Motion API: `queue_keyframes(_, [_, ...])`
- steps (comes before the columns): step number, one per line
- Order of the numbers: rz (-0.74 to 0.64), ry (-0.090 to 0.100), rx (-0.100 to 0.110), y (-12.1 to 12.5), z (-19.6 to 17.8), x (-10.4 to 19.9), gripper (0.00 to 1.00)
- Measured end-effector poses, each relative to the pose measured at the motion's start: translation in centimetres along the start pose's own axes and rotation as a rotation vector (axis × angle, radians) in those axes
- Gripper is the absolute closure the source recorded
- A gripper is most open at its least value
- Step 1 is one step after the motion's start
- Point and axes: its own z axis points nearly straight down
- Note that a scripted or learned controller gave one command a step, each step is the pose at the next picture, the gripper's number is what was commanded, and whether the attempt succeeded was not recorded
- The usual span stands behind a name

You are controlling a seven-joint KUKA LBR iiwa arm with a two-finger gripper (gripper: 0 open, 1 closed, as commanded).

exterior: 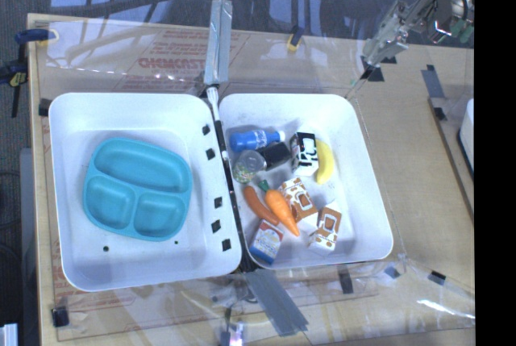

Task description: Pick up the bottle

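While the gripper [379,56] was held above the bench beyond the right bin's [367,175] far right corner, nothing was seen between its fingers; whether they were parted could not be told. The bottle [254,138], blue-labelled, lay on its side at the right bin's far left, beside a banana [324,160], carrots [274,207] and small cartons. A blue tray [137,189] was seen in the left bin [72,256].

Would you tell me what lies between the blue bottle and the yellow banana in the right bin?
In the camera view, a black-and-white box sits between the blue bottle and the yellow banana.
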Motion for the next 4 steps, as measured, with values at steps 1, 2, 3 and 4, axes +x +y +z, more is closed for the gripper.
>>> queue_keyframes(1, [0.28,-0.006,0.0,0.5,-0.1,-1.4,1.0])
queue_keyframes(2, [1.148,0.004,0.004,0.0,0.1,0.1,1.0])
queue_keyframes(3, [1.64,0.0,0.002,0.8,0.1,-2.0,1.0])
queue_keyframes(4, [1.907,0.003,0.005,2.0,0.2,-1.6,1.0])
